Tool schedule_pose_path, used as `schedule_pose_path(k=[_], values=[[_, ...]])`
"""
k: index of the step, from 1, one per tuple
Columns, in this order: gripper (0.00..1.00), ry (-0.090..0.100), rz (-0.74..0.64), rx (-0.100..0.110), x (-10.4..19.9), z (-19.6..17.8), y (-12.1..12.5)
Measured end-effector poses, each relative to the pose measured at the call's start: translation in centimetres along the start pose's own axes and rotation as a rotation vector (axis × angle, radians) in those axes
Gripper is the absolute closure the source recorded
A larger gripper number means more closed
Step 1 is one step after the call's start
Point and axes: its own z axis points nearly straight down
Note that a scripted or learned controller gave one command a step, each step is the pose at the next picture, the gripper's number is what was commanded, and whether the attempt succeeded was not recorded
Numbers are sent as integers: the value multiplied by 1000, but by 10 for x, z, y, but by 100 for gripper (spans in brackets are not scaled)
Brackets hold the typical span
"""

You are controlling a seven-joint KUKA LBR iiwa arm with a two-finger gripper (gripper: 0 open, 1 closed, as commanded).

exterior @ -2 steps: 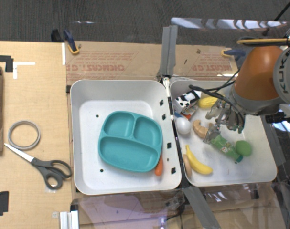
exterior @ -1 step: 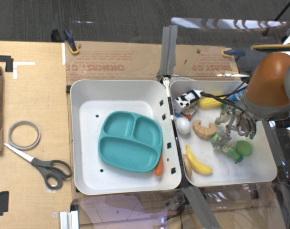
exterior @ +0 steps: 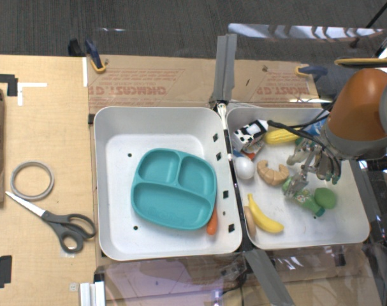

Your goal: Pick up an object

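Hand (exterior: 303, 178) beside green toy (exterior: 323, 199).

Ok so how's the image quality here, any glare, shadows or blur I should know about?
Camera view: even overhead light, soft shadows only; the teal plate and scissors look sharp; the gripper is cluttered and hard to read against the toys; bright reflections streak the shiny frame at the top right.

Bench against a dark floor
Light-brown cardboard-covered bench (exterior: 46, 132); dark grey carpeted floor (exterior: 148, 11) beyond its far edge; even light.
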Motion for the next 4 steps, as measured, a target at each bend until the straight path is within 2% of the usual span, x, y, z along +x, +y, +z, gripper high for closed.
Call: schedule_pose_path(k=[1, 2, 3, 4], values=[[0, -1, 48, 0, -3, -1, -2], [0, 1, 74, 0, 13, 0, -14], [0, 3, 109, 0, 20, 1, 3], [100, 0, 106, 0, 19, -9, 4]])
